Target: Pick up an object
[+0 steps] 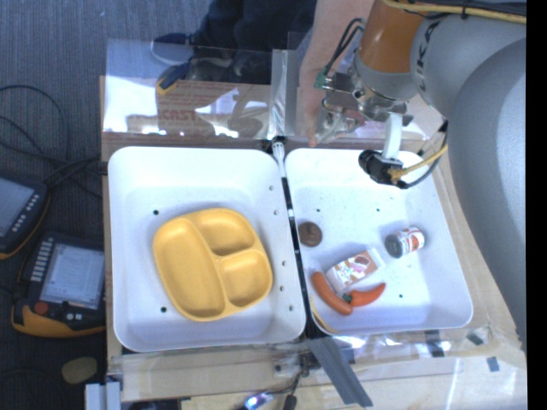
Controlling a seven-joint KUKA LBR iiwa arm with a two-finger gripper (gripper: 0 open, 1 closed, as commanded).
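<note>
Arm comes in from the upper right of the frame, orange band above the wrist. Claw (335, 126) sits over the far rim of the right bin (444, 229), near the top centre. It's blurred and partly lost against the clear panel behind it, so can't tell if it's released or clenched. Nothing visible in it.

Right bin contents, all in the lower half of the bin:
- small jar (405, 242), lying on its side, grey lid end facing left, red and white label. Text too small to read.
- white packet (353, 269) with a red/orange print, lying flat and tilted, just left of the jar. Print unreadable.
- orange-red chili pepper (346, 298), curved, green stem, at the near edge of the bin, touching the packet's lower side.
- brown round disc (309, 234) near the left wall of the bin, apart from the rest.

Left bin (128, 229) holds a yellow divided tray (212, 263), three compartments, sitting at a slant in the middle.

Black cable loop with yellow wire (389, 167) hangs from the wrist over the upper part of the right bin.
</note>
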